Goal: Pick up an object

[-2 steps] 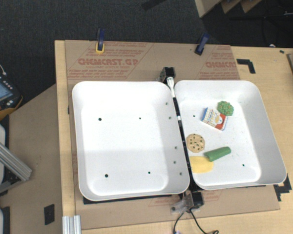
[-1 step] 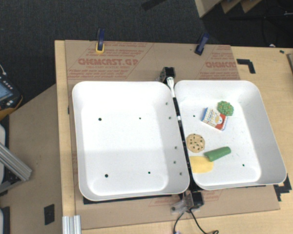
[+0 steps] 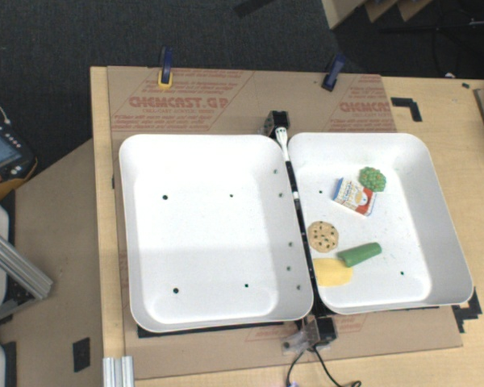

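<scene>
The right bin (image 3: 436,216) holds several small objects. A green bumpy piece like broccoli (image 3: 373,179) lies toward its back, touching a small white, blue and red carton (image 3: 354,196) just left of it. A round brown cookie (image 3: 323,236) sits near the bin's left wall. In front of it lie a green cylinder like a pickle (image 3: 360,254) and a yellow lump (image 3: 333,273), close together near the front left corner.
The left bin (image 3: 145,216) stands beside the right one, their walls meeting along a dark strip (image 3: 294,204). Both rest on a brown board held by two blue clamps (image 3: 165,68) at the back. A metal rail (image 3: 16,264) lies at far left.
</scene>
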